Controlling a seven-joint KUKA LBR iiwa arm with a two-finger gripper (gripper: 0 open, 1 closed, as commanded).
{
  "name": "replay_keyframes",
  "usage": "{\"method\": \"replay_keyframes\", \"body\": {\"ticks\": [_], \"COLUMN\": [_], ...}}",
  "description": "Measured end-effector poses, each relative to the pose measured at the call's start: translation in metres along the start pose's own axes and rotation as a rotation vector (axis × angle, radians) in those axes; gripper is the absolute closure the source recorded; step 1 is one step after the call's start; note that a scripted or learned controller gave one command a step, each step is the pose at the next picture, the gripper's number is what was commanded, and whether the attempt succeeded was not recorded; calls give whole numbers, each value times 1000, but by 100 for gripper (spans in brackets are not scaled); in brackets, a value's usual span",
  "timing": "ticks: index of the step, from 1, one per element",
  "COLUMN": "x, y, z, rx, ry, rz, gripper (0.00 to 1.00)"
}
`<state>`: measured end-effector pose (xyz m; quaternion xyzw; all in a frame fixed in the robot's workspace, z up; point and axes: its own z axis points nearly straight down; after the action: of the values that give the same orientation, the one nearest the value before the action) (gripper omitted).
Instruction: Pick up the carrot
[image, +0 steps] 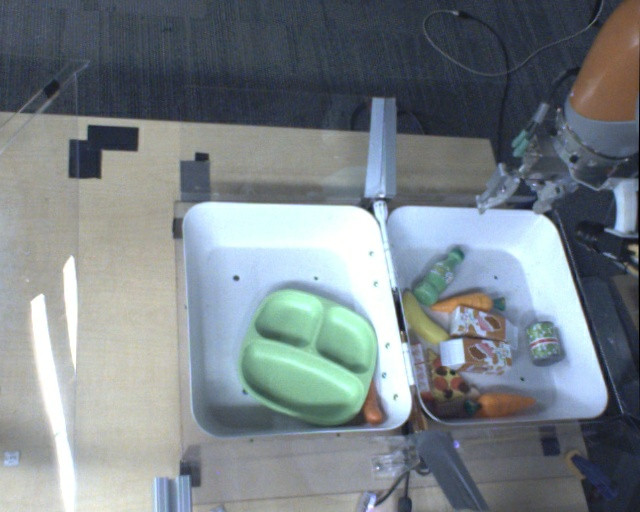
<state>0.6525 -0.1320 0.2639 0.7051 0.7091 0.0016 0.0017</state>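
1. The claw (518, 192) is hanging over the far rim of the right bin (560, 245), near that bin's far right corner, with its two fingers spread apart and nothing between them.
2. The carrot (466, 301) is lying on the floor of the right bin, towards the middle, just past the green bottle (438, 275) and touching the top edge of the juice carton (476, 322).
3. From the claw, the carrot is sitting nearer the camera and a little to the left in the view, so the coming move is looking like a short reach down and in, not a crossing to the other bin.
4. The carrot's long axis is running nearly left to right across the view, tipped slightly, with its green stub (498, 302) at the right end.
5. A second orange piece (505, 404) is lying at the near wall of the same bin, also roughly left to right; it is farther from the claw, and I cannot tell whether it is another carrot.
6. A third orange shape (372, 408) is peeking out beside the green tray (308, 355) in the left bin (215, 300); it is mostly hidden.
7. The banana (421, 320) is crowding the carrot's left tip, so a grip across the middle is looking safest.
8. The worktop (120, 300) around the bins is playing no part.
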Motion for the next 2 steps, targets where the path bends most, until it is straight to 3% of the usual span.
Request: {"method": "replay_keyframes", "body": {"ticks": [1,2], "x": [48,22], "y": [5,-87], "z": [8,49], "rx": [-1,2], "ry": [1,0], "rz": [107,184], "gripper": [0,0]}}
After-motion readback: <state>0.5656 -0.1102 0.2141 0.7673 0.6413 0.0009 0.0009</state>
